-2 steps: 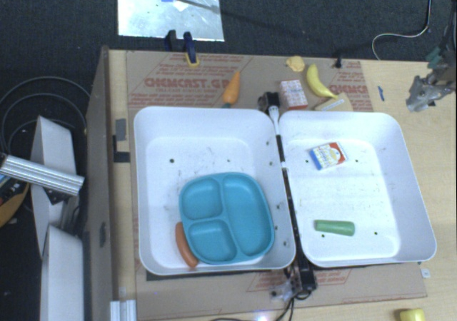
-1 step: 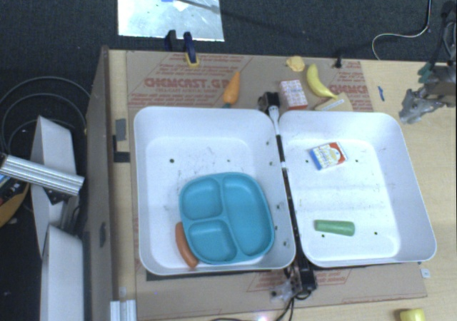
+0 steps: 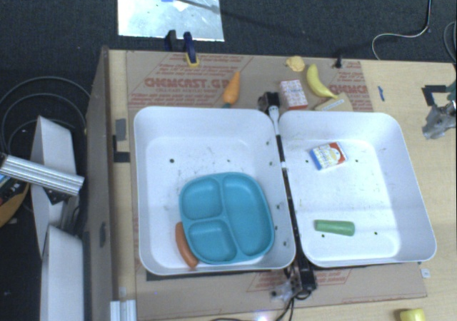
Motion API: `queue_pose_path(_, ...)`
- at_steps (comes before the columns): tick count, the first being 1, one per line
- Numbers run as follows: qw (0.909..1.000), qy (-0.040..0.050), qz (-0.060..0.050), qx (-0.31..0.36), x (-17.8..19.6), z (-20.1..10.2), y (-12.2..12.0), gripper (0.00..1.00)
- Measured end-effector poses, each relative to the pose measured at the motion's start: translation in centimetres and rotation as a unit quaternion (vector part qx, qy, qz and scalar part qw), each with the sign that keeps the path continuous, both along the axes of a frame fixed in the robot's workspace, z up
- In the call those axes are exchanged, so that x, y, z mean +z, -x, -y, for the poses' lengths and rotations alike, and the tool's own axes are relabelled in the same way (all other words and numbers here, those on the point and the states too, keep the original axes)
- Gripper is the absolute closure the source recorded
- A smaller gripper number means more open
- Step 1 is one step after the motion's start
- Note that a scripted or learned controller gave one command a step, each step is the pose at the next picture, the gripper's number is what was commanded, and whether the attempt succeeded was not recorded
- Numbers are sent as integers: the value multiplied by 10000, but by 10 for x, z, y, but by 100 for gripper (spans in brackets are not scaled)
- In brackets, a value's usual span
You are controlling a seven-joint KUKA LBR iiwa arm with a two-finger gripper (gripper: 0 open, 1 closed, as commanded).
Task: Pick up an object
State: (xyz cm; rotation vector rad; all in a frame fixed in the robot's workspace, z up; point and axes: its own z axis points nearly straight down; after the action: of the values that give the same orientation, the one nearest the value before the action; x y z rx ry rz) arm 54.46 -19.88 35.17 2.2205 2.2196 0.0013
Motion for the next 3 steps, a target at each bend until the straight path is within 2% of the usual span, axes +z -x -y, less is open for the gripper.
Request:
queue_pose_path(1,10000,3,17,24,28,-3,9,100)
queue_pose_path(2,10000,5,-3,8,-1,-1,2,100)
queue_pose_path(3,10000,6,18,19,13,7,-11,100)
